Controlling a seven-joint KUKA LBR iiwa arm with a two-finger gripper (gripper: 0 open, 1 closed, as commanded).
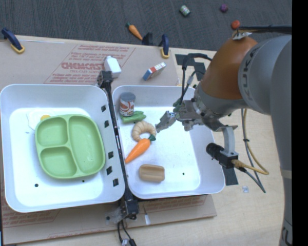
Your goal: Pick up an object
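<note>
cardboard-topped bench (51, 60); two white bins (13, 152) side by side

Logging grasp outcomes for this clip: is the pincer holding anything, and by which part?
Nothing is held. The pincer hangs over the right bin, just right of the croissant, with nothing between its fingers.

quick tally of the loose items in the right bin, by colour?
Right bin, loose items by colour:
Orange: 1, carrot
Green: 1, green vegetable piece
Tan: 2, croissant and bread loaf
Red and white: 1, can
Total: 5
</note>
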